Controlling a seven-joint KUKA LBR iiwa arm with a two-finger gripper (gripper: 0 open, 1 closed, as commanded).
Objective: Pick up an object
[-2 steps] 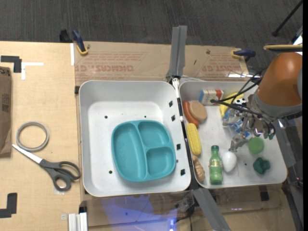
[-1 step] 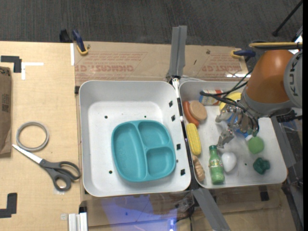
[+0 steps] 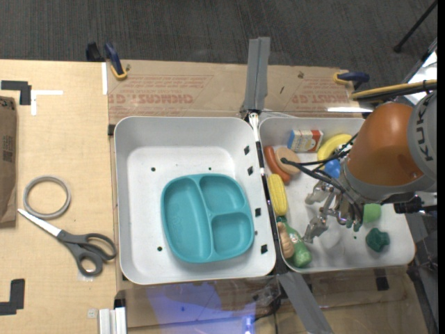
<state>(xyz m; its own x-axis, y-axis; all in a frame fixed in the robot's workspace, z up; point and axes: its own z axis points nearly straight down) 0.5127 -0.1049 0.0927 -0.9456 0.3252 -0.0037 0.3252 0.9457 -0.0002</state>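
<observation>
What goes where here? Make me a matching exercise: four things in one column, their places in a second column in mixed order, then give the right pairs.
Things:
1. teal divided plate
2. scissors
3. corn cob
4. dark green toy

Places:
A. right bin, near its right wall
B. on the bench left of both bins, below the tape roll
C. left bin, lying flat in it
D. right bin, along its left wall

Pairs: 1-C, 2-B, 3-D, 4-A
</observation>
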